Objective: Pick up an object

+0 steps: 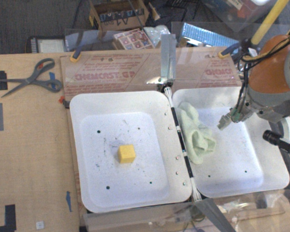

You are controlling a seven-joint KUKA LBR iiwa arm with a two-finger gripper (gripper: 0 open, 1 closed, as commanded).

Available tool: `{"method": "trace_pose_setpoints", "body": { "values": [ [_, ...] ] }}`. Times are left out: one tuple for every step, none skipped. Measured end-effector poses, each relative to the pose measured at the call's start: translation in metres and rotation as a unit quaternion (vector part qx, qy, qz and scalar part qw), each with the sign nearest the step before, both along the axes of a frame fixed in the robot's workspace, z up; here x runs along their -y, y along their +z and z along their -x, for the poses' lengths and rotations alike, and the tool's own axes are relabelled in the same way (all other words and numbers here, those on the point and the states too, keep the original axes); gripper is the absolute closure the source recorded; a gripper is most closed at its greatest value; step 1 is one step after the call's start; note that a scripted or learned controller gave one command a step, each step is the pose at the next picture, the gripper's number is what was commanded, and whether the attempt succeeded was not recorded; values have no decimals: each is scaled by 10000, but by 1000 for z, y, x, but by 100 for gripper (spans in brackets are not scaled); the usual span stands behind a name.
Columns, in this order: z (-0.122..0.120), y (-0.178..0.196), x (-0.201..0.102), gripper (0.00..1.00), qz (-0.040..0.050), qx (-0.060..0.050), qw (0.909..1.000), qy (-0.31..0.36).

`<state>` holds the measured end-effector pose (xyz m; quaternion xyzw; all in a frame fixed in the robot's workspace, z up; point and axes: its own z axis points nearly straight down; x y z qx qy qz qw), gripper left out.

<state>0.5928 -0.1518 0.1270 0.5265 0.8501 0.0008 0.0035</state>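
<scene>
Gripper (225, 121) low over right bin (266, 179), just right of the pale green cloth (196, 137) by that bin's left wall. Can't tell its state. Yellow block (127, 154) mid left bin (83, 141). Scissors (35, 79) at table's far-left corner.

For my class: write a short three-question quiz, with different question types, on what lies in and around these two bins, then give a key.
1. True or false: the yellow block lies in the left bin.
2. What lies in the right bin? A) scissors B) pale green cloth C) red ball
3. Fill in: the scissors lie on the bench, to the ____ of both bins in the camera view.

Key
1. True.
2. B: the pale green cloth lies against that bin's left wall.
3. Left.
</scene>
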Motion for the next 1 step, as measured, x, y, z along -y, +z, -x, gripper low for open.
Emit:
{"method": "trace_pose_setpoints", "body": {
  "values": [
    [57, -38, -2, 100, -23, 12, 9874, -1585]
  ]
}}
